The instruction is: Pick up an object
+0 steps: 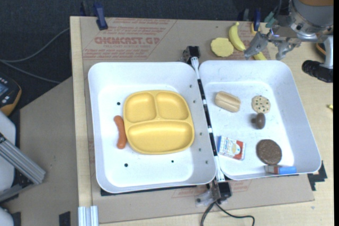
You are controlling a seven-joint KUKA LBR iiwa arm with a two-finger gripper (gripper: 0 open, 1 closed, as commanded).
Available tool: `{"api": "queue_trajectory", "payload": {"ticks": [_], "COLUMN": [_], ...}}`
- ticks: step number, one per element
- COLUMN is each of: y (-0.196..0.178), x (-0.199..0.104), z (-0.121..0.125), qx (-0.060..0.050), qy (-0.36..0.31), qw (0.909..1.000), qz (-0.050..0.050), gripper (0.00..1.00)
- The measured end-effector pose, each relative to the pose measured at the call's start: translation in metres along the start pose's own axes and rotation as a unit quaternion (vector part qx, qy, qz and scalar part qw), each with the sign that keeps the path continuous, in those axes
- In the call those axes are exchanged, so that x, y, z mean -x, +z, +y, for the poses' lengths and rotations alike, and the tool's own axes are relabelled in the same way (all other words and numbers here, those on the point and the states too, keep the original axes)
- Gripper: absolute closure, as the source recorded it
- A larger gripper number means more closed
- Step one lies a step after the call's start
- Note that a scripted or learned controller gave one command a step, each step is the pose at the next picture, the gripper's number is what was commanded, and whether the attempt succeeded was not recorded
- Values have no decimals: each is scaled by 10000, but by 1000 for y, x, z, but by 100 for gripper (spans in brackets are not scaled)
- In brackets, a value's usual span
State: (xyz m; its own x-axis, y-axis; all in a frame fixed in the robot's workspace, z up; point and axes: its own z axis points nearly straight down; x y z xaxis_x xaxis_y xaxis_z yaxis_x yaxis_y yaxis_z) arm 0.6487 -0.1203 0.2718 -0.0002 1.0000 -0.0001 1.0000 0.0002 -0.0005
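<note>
2 open fingers of the hand hang empty, just right of the banana.

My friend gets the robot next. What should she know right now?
Gripper: up beyond the right bin's far rim, fingers open, holding nothing.
Right bin: bread roll, chip cookie, small brown lump, chocolate cookie, small packet, blue-tipped tube.
Left bin: yellow divided plate, sausage beside it.
Done: nothing picked yet.
Left: lower into a bin and grab one thing.
</note>
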Motion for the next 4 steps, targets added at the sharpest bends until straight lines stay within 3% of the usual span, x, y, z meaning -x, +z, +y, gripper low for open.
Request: {"api": "queue_trajectory", "payload": {"ticks": [1, 2, 3, 4], "y": [119, 187, 188, 177], "x": [-2, 61, 42, 43], "z": [-14, -64, -106, -104], "qx": [-63, -45, -28, 12], "qy": [6, 37, 7, 8], "qw": [10000, 10000, 10000, 10000], "qz": [13, -4, 14, 0], "gripper": [0, 0, 0, 100]}}
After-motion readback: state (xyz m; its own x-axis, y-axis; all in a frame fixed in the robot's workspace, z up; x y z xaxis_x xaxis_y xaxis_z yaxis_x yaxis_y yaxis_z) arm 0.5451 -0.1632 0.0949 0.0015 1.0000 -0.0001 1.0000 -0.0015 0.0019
